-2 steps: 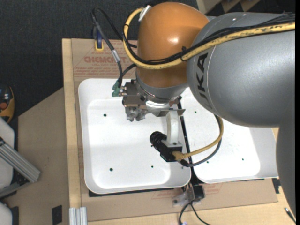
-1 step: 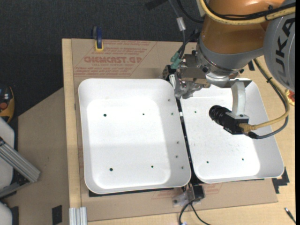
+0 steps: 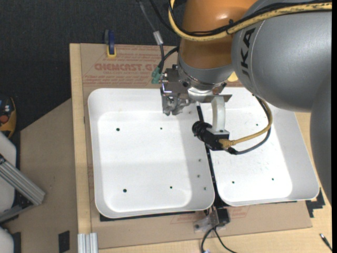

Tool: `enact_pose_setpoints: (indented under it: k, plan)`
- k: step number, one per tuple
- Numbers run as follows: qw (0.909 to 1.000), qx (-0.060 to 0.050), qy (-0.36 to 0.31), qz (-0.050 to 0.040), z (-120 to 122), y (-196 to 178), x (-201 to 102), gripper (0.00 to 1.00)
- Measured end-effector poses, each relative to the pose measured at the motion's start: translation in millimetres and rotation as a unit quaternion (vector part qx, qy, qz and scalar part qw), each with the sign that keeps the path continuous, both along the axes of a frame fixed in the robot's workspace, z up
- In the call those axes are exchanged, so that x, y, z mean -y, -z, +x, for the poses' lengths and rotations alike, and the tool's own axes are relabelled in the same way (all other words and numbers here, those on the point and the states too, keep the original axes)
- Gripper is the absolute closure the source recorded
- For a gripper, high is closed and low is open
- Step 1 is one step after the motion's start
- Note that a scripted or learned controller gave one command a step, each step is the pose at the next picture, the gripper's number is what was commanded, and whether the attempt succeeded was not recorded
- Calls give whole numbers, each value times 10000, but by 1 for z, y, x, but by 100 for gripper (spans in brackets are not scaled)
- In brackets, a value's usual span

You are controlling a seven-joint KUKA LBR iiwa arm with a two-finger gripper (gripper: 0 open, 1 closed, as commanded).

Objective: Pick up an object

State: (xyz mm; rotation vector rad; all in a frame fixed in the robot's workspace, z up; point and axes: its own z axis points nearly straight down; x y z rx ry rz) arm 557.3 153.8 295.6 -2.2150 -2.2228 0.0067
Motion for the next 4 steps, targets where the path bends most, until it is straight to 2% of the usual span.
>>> enact_pose_setpoints:
  k: [1, 2, 3, 4]
  plan:
    - [10000, 34, -15, 12, 46, 31, -71, 100]
    - [10000, 12, 10, 4, 23, 15, -71, 100]
    - [10000, 63, 35, 6, 27, -40, -28, 100]
    - [10000, -25, -6, -5, 3, 45, -73, 100]
